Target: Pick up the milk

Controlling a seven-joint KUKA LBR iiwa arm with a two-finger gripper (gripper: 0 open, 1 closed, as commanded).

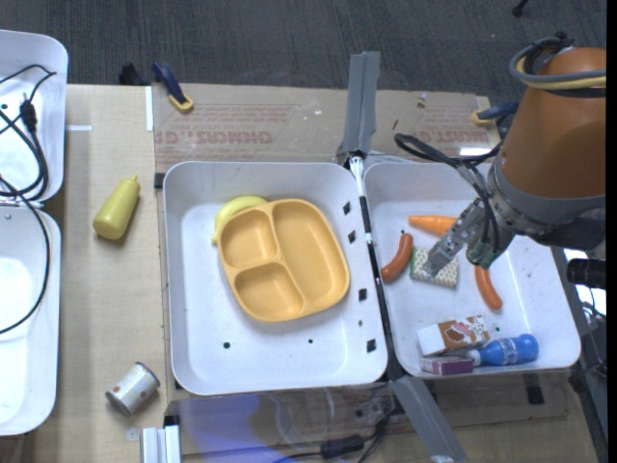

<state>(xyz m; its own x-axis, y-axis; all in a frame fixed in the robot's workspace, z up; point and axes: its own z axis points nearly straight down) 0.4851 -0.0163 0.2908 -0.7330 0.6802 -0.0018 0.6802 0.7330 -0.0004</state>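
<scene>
The milk (453,336) is a small brown and white carton lying on its side near the front of the right bin (549,258). My gripper (463,253) hangs over the middle of that bin, well behind the carton and apart from it. Its fingers (445,253) stand apart with nothing between them, so it is open. One fingertip is just above a small green and white block (431,272).
In the right bin lie an orange carrot (431,225), a sausage (396,257), another orange stick (488,288), a blue bottle (508,350) and a purple box (446,365) right beside the milk. The left bin (193,287) holds a yellow divided plate (281,258).
</scene>
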